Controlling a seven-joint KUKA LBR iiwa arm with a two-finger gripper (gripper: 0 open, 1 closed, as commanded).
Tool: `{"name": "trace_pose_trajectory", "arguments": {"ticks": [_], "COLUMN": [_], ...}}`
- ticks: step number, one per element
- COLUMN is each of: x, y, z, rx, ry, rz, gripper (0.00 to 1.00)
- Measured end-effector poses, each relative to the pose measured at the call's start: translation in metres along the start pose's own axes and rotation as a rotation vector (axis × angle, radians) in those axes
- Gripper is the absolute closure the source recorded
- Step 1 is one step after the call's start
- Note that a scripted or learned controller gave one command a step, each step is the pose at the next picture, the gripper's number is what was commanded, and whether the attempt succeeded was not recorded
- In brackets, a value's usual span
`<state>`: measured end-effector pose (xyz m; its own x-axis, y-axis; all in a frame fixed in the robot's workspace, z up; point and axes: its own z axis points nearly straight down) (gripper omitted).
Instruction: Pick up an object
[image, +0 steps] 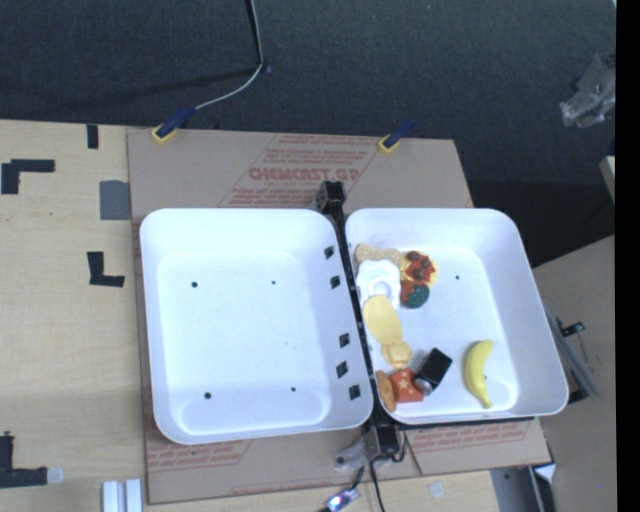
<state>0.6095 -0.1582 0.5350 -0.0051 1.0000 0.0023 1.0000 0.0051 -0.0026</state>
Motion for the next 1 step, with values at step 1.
{"name": "trace_pose_trajectory", "arguments": {"ticks": [1], "x": [-0.0693], "y": [0.05], "z": [0.0012], "rx": [-0.004], "ry": [-0.006], "rz": [0.008], "gripper": [1.0]}}
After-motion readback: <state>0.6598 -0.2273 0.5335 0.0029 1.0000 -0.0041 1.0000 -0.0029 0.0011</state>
